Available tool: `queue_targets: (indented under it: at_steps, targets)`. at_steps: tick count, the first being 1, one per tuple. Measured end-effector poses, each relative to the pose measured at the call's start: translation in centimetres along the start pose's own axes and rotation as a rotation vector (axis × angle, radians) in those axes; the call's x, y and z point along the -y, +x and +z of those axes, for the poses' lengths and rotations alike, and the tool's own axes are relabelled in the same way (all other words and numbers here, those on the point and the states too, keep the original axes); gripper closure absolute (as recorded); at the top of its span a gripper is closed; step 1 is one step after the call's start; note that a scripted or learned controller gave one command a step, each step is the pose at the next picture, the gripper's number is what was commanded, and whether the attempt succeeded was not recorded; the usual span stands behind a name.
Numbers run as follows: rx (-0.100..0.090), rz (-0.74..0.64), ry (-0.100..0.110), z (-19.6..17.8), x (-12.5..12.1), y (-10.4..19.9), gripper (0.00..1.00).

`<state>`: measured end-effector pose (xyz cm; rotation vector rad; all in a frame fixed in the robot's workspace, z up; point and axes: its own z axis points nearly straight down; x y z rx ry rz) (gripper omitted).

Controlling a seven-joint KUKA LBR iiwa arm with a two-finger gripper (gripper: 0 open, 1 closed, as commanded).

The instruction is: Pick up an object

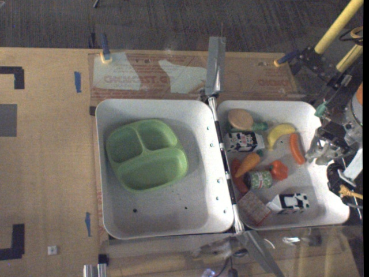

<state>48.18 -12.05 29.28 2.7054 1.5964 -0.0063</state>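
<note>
the gripper (320,150) hangs over the right edge of the right bin (314,209), and i cannot tell how it is set. nothing is in it that i can see. the toys lie to its left: a banana (279,133) and an orange carrot-like piece (296,148) nearest, a milk carton (242,142) and a round tan piece (240,119) at the far left, a small cow-print carton (293,202) at the near side. the left bin (155,221) holds a green divided plate (146,154).
</note>
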Motion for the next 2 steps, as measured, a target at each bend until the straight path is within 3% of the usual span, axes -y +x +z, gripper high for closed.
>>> queue_targets:
  at_steps: [1,2]
  targets:
    - [-0.001,0.018,0.005,3.93,-0.34,-1.05,1.0]
    - [0.002,0.015,0.008,3.17,-0.41,-0.96,1.0]
